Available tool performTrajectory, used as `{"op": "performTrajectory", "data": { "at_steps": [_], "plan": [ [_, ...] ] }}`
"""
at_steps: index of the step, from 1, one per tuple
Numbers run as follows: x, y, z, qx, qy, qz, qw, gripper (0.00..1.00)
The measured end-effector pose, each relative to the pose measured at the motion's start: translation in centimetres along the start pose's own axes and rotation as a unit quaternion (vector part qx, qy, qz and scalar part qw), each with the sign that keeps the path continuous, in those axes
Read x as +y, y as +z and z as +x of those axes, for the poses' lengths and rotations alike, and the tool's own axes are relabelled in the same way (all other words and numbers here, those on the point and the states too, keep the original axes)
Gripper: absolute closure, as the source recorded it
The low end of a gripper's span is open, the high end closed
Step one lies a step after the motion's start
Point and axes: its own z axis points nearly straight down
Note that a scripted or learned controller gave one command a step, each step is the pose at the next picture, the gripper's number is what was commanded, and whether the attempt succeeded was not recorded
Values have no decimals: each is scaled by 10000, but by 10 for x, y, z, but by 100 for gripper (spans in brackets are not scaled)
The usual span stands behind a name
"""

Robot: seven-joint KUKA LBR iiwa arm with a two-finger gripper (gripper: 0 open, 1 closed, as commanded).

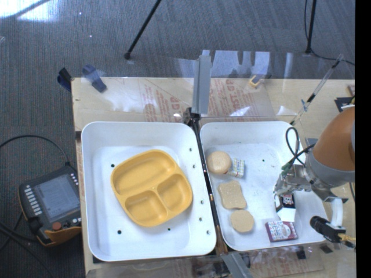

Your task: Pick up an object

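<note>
Nearest the camera, along the front of the right bin (pixel 255 129), lie a small red-and-white packet (pixel 281 230) and a round tan biscuit-like piece (pixel 242 220). Just behind them sits a slice of toast-shaped food (pixel 232 195), and beyond that a pale round bun (pixel 219 162) touching a little printed carton (pixel 236 167). Any of these could serve as the object to pick up; all rest on the bin floor.

The gripper (pixel 286 197) hangs low at the right side of this bin, above a small dark item (pixel 287 200) near the packet. Whether the jaws are spread or pressed together cannot be told from this angle, and nothing can be seen pinched between them. So the pick appears not yet made: the arm (pixel 339 149) is positioned over the bin, but closing on something and lifting are left to do.

In the left bin (pixel 93 155) a yellow divided plate (pixel 152 187) lies alone. Farther back, the bench (pixel 133 97) carries clear sheeting and a blue scrap (pixel 94 77) near its far left corner.
</note>
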Motion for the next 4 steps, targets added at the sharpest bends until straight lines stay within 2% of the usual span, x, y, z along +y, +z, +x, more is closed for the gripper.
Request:
{"op": "performTrajectory", "data": {
  "at_steps": [1,2,3,4],
  "plan": [
    [-1,1,0,1,2,9,10000,0],
    [-9,9,0,-7,-135,2,9999,0],
    [-5,0,-2,-15,-120,-9,9999,100],
    [-36,-153,56,99,-1417,252,9895,100]
  ]
}}
